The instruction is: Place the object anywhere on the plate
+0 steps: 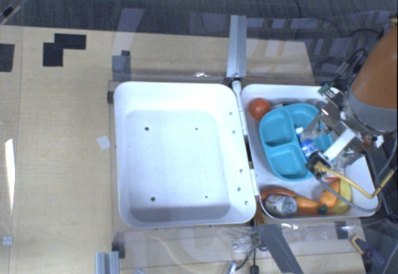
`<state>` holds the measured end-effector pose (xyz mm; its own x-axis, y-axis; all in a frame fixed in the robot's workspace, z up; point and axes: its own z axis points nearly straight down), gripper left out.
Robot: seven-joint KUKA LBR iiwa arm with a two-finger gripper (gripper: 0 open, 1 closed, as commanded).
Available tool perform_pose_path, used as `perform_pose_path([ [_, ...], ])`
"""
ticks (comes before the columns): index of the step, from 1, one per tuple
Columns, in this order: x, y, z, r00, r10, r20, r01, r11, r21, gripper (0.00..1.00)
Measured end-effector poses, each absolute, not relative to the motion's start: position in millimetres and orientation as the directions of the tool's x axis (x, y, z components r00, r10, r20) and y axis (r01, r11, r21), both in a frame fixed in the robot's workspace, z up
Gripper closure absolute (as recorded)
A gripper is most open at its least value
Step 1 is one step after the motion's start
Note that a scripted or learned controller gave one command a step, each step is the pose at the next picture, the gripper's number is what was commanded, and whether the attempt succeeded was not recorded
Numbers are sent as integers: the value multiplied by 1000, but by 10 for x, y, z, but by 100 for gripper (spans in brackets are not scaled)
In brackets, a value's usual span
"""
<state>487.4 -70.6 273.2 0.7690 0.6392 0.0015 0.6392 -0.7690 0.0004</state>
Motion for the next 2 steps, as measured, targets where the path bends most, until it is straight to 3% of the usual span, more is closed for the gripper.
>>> perform_pose_path([
  [2, 4866, 286, 2013, 978, 207, -1, 207, -978, -2, 0],
])
